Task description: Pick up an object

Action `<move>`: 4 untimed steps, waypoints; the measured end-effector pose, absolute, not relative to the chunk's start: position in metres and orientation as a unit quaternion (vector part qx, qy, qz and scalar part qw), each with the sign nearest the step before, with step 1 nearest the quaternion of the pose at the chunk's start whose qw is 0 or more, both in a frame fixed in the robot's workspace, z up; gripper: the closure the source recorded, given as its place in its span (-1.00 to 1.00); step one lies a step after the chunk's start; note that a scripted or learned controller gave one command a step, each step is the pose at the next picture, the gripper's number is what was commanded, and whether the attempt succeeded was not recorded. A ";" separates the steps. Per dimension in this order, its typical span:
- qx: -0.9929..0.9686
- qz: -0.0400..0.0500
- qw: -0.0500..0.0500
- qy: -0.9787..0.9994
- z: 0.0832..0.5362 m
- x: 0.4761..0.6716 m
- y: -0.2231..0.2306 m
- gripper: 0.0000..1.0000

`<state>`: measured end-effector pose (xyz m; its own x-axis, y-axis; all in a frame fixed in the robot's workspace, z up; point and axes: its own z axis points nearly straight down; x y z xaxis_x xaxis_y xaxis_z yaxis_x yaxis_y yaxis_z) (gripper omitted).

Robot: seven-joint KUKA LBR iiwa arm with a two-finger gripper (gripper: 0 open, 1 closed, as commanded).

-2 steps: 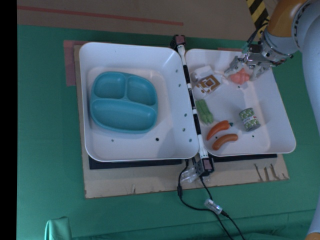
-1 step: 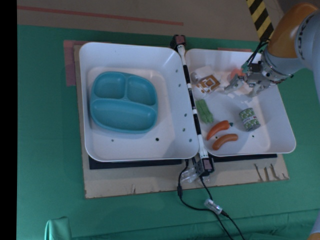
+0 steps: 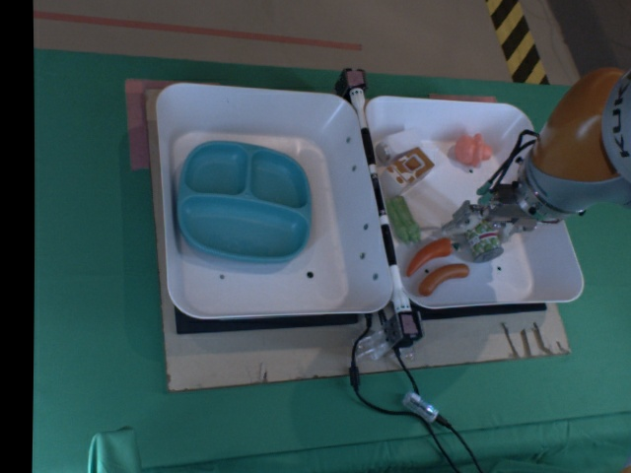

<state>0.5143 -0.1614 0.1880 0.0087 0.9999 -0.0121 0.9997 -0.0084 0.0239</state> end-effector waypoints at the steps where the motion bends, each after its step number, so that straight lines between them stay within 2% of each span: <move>1: 0.710 0.003 0.012 0.704 0.188 0.525 -0.155 -1.00; 2: 0.709 0.004 0.010 0.705 0.187 0.570 -0.176 -1.00; 3: 0.710 0.003 0.012 0.705 0.188 0.548 -0.172 -1.00; 4: 0.709 0.004 0.011 0.705 0.188 0.541 -0.189 -1.00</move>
